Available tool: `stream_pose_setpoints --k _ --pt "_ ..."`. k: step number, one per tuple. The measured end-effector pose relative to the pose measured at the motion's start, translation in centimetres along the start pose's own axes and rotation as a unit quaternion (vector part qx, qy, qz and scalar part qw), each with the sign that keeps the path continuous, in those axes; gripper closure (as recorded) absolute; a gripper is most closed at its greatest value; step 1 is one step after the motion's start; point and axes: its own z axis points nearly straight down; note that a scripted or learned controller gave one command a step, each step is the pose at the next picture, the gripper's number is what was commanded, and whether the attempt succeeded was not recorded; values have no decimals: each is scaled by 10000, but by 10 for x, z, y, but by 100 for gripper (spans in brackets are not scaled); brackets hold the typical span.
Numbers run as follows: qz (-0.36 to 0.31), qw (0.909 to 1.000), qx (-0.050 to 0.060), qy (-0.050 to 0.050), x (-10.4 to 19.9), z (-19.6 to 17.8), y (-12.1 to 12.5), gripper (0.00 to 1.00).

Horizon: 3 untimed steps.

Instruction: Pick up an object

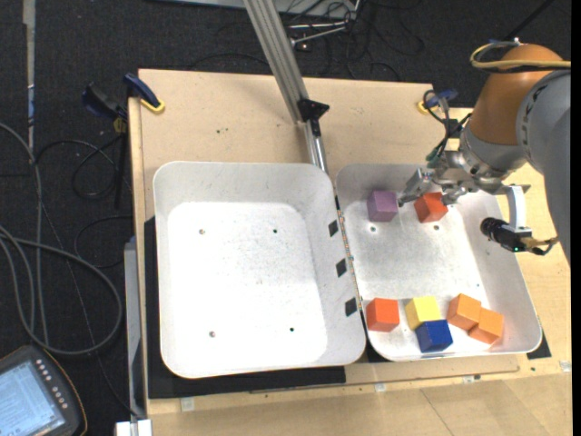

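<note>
Nearest you, along the front edge of the right bin (508, 284), sits a cluster of blocks: an orange cube (383, 313) on the left, a yellow cube (422, 310) just beside it, a blue cube (435, 335) touching the yellow one's front, and two more orange blocks (477, 318) pressed together at the right corner. Look further back in that same bin and you've got a purple cube (382, 204) near the rear wall, with a red-orange cube (431, 207) just to its right. Your gripper (434, 187) is right over that red-orange cube, low at the back of the bin, the arm (519, 107) coming in from the right with its orange band up top. Whether the gripper is spread or pinching, you cannot tell from this angle; the cube sits directly below the wrist hardware, and it's unclear whether it is touching. Over on the left, the second bin (245, 266) lies beside the first on the tan counter (227, 121). A metal pole (277, 48) slants down to the gap between the bins.
</note>
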Motion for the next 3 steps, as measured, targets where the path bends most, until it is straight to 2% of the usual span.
stream_pose_setpoints --k 1,2,3 --pt "-11 10000 -25 -14 0 -10 1 100" --pt "-16 10000 52 29 9 -59 1 100" --pt "-13 10000 50 26 10 -104 0 100"
